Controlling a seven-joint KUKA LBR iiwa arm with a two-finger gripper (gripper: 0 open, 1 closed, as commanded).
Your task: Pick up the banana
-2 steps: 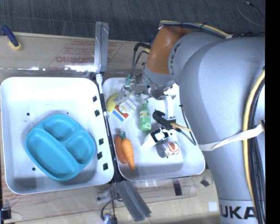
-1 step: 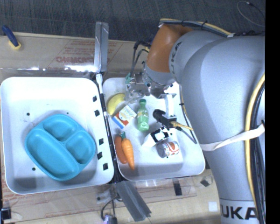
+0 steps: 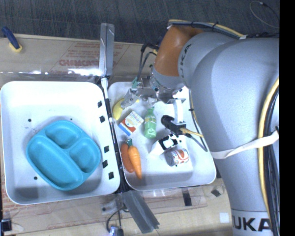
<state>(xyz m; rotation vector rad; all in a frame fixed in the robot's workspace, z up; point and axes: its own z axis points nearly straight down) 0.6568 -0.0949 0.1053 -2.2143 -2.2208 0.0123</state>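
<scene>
Where the right bin (image 3: 199, 173) meets its upper-left corner, the banana (image 3: 117, 109) lies against the wall, partly covered. The gripper (image 3: 137, 95) sits just above and right of it; whether it is apart or together cannot be told. Nearby: small carton (image 3: 132, 121), green bottle (image 3: 150, 124), carrot (image 3: 131, 159). Left bin (image 3: 19, 102) holds a blue divided plate (image 3: 63, 154).
</scene>
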